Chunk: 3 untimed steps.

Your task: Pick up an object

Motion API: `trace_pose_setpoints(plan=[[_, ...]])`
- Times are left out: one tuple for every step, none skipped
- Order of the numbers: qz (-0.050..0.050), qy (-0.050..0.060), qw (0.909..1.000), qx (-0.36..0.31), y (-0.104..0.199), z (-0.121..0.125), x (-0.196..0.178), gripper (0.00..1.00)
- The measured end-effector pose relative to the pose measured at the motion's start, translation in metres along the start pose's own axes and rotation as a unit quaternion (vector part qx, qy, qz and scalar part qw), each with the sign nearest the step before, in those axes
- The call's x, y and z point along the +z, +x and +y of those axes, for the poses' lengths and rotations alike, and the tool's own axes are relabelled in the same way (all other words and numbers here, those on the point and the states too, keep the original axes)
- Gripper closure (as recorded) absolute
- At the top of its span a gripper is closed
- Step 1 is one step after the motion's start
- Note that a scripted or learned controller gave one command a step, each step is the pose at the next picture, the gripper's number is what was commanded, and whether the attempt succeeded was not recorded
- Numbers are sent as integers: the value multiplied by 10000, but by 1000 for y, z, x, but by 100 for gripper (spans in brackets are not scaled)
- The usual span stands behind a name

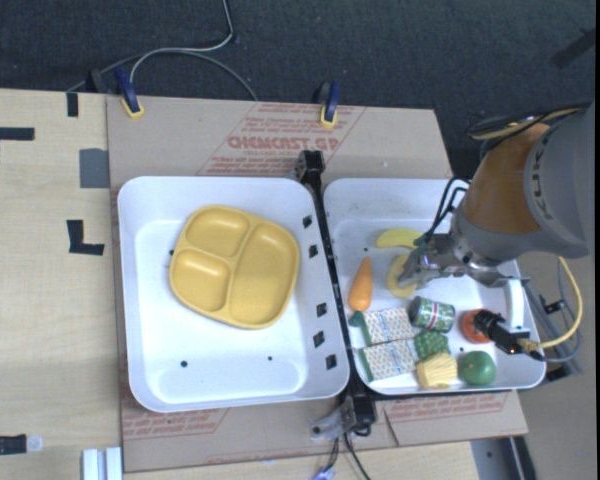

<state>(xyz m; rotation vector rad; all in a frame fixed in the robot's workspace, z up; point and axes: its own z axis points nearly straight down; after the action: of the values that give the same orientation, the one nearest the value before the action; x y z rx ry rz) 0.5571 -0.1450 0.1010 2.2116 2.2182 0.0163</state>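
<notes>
While the arm (pixel 535 193) reaches in from the right over the right bin (pixel 352 200), the left bin (pixel 140 298) carries just a yellow divided plate (pixel 233 266), lying flat near its middle. Next in size, the gripper (pixel 417 266) sits low at the banana (pixel 398 238), which lies in the upper middle of the right bin; whether it is open or closed on anything cannot be told from this slant. The banana's curved body runs roughly left to right, one end hidden under the gripper, a second yellow piece showing just below it. It looks like a light, hard plastic toy, smooth and likely slippery, so a hold across the narrow middle of the curve seems safest.

Smaller things crowd the lower half of that bin: two printed packets (pixel 385 340), a carrot (pixel 361 285) standing nearly upright in the view with its tip down, a can (pixel 433 315) on its side, a corn cob (pixel 437 371), a green ball (pixel 477 368) and a red piece (pixel 474 323).
</notes>
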Motion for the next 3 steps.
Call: trace_pose_setpoints(plan=[[4,54,10000,1,0,-4,4,0],[-19,32,10000,8,4,-30,14,0],[-24,20,10000,9,-8,-60,13,0]])
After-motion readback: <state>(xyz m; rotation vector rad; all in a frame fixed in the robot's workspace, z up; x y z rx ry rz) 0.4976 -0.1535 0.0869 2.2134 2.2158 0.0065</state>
